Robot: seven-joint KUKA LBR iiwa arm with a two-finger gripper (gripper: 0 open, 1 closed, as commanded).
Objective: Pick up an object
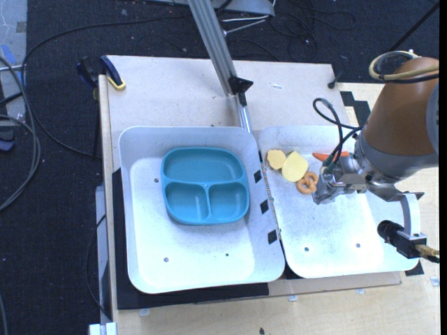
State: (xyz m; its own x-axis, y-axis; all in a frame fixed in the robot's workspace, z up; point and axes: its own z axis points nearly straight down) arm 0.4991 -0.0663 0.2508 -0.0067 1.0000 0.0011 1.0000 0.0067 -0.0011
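The gripper (327, 190) is low over the right bin (335, 243), near its upper middle, reaching in from the right under the arm (405, 117) with its orange band. The fingers are a small grey blur from this height, and whether they are spread or pressed together cannot be told; nothing can be made out between them. The tip sits just right of the pretzel (306, 183), close enough that contact cannot be ruled in or out.

The loose things lie in a cluster in the upper left part of the right bin. The pretzel is a small orange-brown ring, roundish, with no clear long axis. Touching it on the upper left is a yellow piece (295, 166), blocky, its longer side running from upper right to lower left. Just left of that lies a second, smaller yellow piece (276, 159), rounded. An orange stick (320, 156) pokes out from behind the gripper body, lying roughly left to right, its right end hidden.

The left bin (140, 257) holds a blue tray (206, 185) with three compartments, lying flat, its long side across the bin
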